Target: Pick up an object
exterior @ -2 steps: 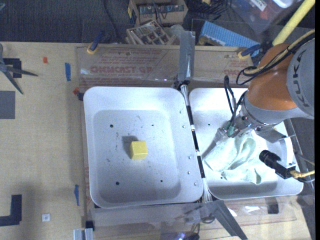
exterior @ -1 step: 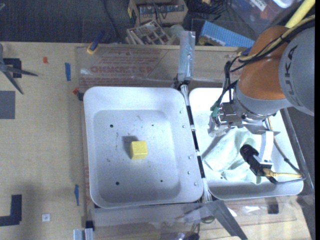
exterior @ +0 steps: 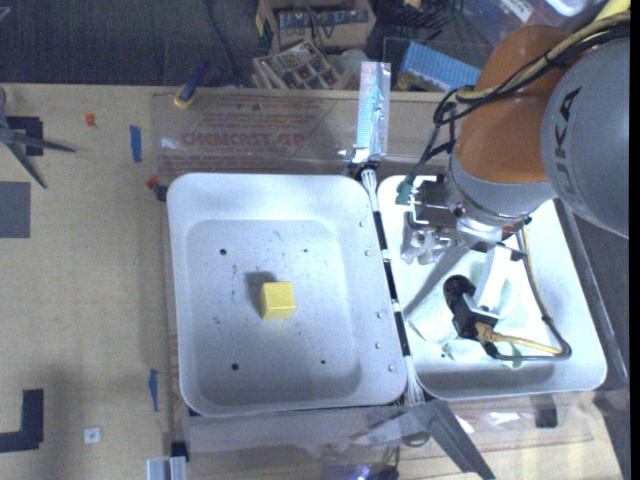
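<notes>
A small yellow cube (exterior: pixel 277 299) lies near the middle of the left white bin (exterior: pixel 190 208), alone on its floor. My gripper (exterior: pixel 420 242) hangs over the upper left part of the right white bin (exterior: pixel 585 366), close to the wall shared by the two bins. It is well to the right of the cube and apart from it. Glare washes out the right bin's floor. A pale shape (exterior: pixel 432 325) lies below the gripper, and I cannot tell what it is.
The grey and orange arm (exterior: pixel 530 118) covers the upper right of the view and much of the right bin. A clear panel (exterior: pixel 250 133) and a shiny upright strip (exterior: pixel 373 108) stand behind the bins. Bare wooden bench (exterior: pixel 80 268) lies to the left.
</notes>
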{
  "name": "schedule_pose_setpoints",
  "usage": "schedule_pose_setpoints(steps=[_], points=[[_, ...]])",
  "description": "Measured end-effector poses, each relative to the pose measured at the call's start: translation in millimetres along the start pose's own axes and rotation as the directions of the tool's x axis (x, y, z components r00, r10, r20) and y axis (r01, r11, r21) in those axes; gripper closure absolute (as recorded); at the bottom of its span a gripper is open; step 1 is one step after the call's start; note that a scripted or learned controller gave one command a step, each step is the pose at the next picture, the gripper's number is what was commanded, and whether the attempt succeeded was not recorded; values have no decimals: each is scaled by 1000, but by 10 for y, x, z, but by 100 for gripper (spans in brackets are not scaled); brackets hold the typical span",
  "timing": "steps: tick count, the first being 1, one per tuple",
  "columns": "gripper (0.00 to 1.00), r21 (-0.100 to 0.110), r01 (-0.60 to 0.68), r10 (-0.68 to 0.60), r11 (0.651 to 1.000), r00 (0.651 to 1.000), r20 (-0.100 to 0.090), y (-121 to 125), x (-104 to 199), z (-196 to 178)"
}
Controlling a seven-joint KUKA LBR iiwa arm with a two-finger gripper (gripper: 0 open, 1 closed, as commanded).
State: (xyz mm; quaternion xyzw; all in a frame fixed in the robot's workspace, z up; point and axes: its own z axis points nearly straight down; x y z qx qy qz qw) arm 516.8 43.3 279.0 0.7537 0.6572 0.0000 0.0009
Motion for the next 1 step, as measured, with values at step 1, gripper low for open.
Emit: schedule_pose_setpoints(steps=[1], points=[[100,-1,4,-4,1000,1000,1,3,16,-100]])
